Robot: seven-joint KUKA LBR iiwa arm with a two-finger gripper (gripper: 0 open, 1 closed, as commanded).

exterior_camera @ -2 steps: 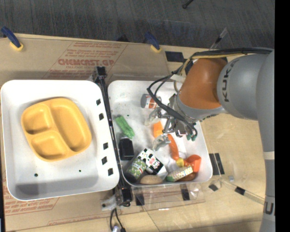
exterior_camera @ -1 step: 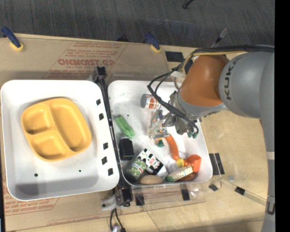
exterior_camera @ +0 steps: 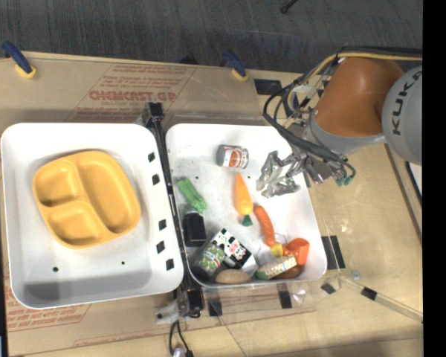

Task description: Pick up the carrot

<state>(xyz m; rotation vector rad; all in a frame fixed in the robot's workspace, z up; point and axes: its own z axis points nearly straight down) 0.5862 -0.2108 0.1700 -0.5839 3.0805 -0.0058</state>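
Observation:
The carrot is orange with a small green stub at its lower end. It lies in the middle of the right bin, pointing up and down the view. My gripper hangs over the bin's right side, a short way right of the carrot and slightly higher in the view. Its metal fingers stand spread apart with nothing between them. No part of the gripper touches the carrot.
Around the carrot lie a small red-labelled can, a green vegetable, an orange-red pepper-like piece, a black block and a cow-patterned carton. The left bin holds a yellow divided plate.

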